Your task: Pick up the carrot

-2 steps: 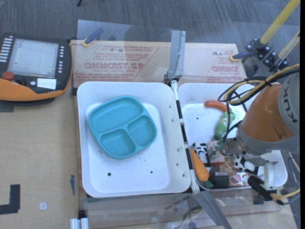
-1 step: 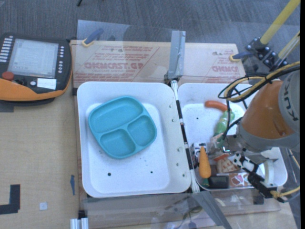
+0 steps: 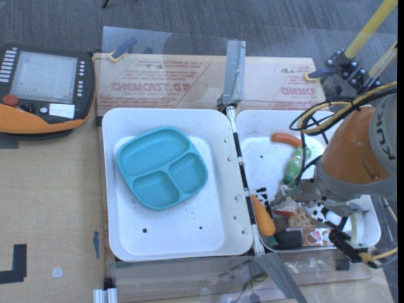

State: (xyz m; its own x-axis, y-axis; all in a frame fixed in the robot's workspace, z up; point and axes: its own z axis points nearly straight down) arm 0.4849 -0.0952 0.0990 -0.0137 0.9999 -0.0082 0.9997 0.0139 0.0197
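Observation:
The carrot (image 3: 262, 216) is an orange tapered piece lying along the left wall of the right bin (image 3: 252, 150), near its front corner. The grey arm with its orange band (image 3: 353, 153) reaches in from the right and hangs over the front half of that bin. Its gripper (image 3: 283, 201) sits low among the clutter, just right of the carrot's upper end and very close to it. The wrist hides much of the gripper from above.
A red-orange sausage-like piece (image 3: 287, 139) and a green bottle (image 3: 294, 164) lie further back in the right bin. A black block (image 3: 289, 238) and small printed items (image 3: 314, 235) crowd its front. The left bin (image 3: 126, 232) holds a blue divided plate (image 3: 163, 168). A teach pendant (image 3: 44, 90) rests at far left.

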